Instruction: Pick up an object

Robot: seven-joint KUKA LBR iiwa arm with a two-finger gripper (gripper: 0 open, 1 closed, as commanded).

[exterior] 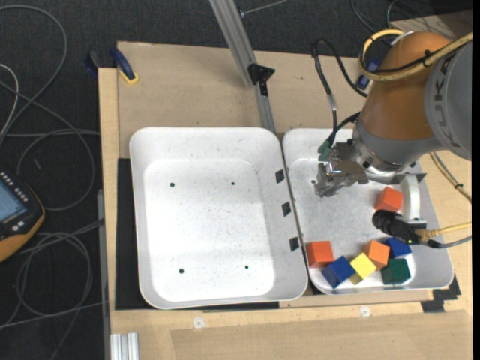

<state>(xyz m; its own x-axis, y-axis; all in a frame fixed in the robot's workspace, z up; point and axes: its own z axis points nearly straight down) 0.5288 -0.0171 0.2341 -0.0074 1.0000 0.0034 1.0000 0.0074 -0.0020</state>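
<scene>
Bench: a pale wooden bench top (195, 81) carries everything.
Left bin: a shallow white plastic bin (150, 156) lies touching the right bin's left wall.
Right bin: a shallow white plastic bin (300, 145), the landmark here, holds all the blocks.
Arm: the grey KUKA arm with an orange band (409, 88) hangs over the right bin's far half.
Gripper: the two-finger metal gripper (328, 187) points down over the right bin's middle floor; whether it is apart or together cannot be told, and no block sits at its tip.
Blocks: near the right bin's front wall lie an orange cube (320, 252), a blue cube (338, 270), a yellow cube (363, 265), a second orange cube (379, 252), a small blue block (400, 247) and a dark green cube (395, 271).
Lone block: a third orange cube (388, 199) sits by the right bin's right wall.
</scene>
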